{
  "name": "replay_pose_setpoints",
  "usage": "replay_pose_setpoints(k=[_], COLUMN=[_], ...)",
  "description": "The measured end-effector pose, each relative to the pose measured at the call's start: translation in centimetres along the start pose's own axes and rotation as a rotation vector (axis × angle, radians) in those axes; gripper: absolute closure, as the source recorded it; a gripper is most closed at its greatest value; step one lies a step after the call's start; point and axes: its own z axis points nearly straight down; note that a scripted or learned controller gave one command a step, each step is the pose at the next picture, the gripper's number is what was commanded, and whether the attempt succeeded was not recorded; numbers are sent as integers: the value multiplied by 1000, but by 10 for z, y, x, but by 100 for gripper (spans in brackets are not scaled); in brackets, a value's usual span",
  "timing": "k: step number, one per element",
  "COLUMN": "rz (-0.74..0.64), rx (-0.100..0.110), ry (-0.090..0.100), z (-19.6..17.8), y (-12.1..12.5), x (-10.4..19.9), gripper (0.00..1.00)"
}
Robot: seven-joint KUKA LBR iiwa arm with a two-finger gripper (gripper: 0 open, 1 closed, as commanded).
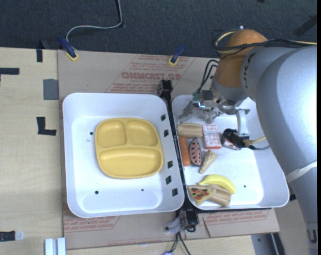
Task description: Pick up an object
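Food toys lie in the right bin, right of the frame's centre. A hot dog bun has its long axis left to right. Below it, the carrot and watermelon slice run top to bottom. The banana lies lower, long axis tilted down to the right. The gripper hangs just above the bun; whether it is open, I cannot tell. A yellow plate sits in the left bin.

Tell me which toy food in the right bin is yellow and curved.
The banana, lying near the bin's front edge, just above the pizza slice. The watermelon slice is red and green, and the hot dog bun is tan.
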Motion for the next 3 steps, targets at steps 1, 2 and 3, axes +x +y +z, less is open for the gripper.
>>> replay_pose_setpoints(k=[1,2,3], rz=[-1,-1,0], rx=[1,1,1], ry=[-1,-1,0], z=[-10,-10,0], y=[0,0,0], x=[0,0,0], gripper=[100,0,0])
